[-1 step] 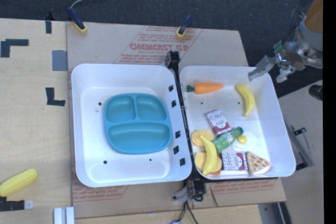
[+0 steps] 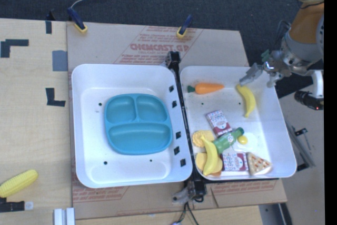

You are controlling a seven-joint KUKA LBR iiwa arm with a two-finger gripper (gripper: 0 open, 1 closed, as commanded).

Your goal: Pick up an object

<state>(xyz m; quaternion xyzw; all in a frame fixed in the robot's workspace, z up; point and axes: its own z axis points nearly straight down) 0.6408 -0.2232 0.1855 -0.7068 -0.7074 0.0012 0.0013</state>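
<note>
the gripper (image 2: 259, 74) sits at the top right edge of the right bin (image 2: 281, 137). i cannot tell how it is set. a banana (image 2: 247, 99) lies just below it, next to a carrot (image 2: 208, 88). the left bin (image 2: 84, 113) has a blue plate (image 2: 139, 123).

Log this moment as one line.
arm: over right bin's far right corner | gripper: above bin, nothing seen held | nearest: banana, carrot | left bin: blue plate | pick: not yet done
</note>
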